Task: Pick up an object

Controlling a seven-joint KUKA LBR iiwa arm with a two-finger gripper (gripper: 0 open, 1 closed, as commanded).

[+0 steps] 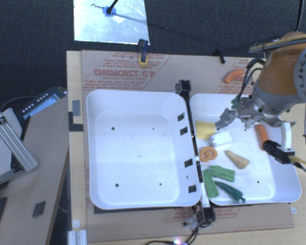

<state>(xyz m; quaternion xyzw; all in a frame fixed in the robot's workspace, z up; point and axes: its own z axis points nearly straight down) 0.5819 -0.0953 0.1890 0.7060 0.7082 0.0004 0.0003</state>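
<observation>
**benchwatcher:** Going left to right for you. The left bin [137, 152] has no objects in it that I can see, so don't bother sending the arm there. Everything worth grabbing is in the right bin [283, 190], bunched toward its left side: a yellow block [204, 129] up against the divider, a small white block [222, 138] just beside it, an orange curled piece [208, 154] below that, a tan cone-shaped thing [237, 160] to its right, then a green lumpy piece [220, 173] and a dark green pepper [230, 190] near the front wall. There's also an orange carrot-like piece [261, 133] further right, under the arm.

**op_newbie:** So has it got anything yet?

**benchwatcher:** Not as far as I can see. Your gripper [227, 118] hangs above the yellow and white blocks, near them, but I can't make out from this slant whether the claw is spread or closed, so I won't guess. Nothing visibly sits between its tips, and every item looks like it's lying on the bin floor. I'd call the task barely started: you're at the approach, maybe lined up on the white block. Descent, close and lift are all left to do.
</observation>
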